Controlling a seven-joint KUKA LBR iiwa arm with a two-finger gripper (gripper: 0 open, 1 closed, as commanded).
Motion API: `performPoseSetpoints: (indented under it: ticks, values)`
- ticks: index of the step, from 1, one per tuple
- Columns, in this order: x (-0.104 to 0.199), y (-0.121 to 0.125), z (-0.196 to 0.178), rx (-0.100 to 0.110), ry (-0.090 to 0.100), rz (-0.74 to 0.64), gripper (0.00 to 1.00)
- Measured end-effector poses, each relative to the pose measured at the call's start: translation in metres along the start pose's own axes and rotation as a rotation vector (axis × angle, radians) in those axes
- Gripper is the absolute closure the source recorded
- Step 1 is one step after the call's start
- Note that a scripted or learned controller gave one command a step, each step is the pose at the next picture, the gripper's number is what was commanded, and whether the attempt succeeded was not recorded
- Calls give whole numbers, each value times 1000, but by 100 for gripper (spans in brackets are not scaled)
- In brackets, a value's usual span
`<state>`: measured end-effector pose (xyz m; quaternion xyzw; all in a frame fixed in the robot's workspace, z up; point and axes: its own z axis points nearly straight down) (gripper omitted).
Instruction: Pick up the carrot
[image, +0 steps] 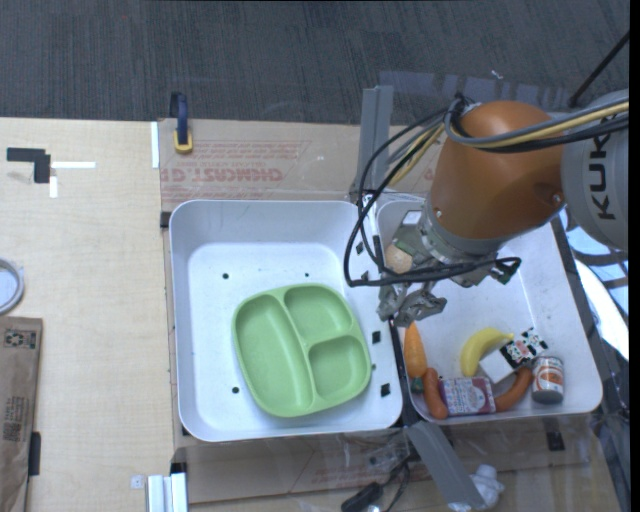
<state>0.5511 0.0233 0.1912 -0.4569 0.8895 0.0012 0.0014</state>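
Left bin (190, 300) is holding a green divided plate (300, 348). Right bin (580, 330): the carrot (414, 352) is lying along the left wall, just below the gripper (408, 305), not between the jaws. Jaw state: cannot tell, the orange wrist is blocking much of it. Further right, a banana (484, 348), a sausage (510, 388), a pink packet (466, 396) and a small can (548, 380) are clustering near the front wall; the packet is overlapping a red item, hard to identify.
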Motion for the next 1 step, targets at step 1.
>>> performPoseSetpoints:
  ticks: [1]
  values:
    - [-68, -20, -19, 2, -2, -130, 100]
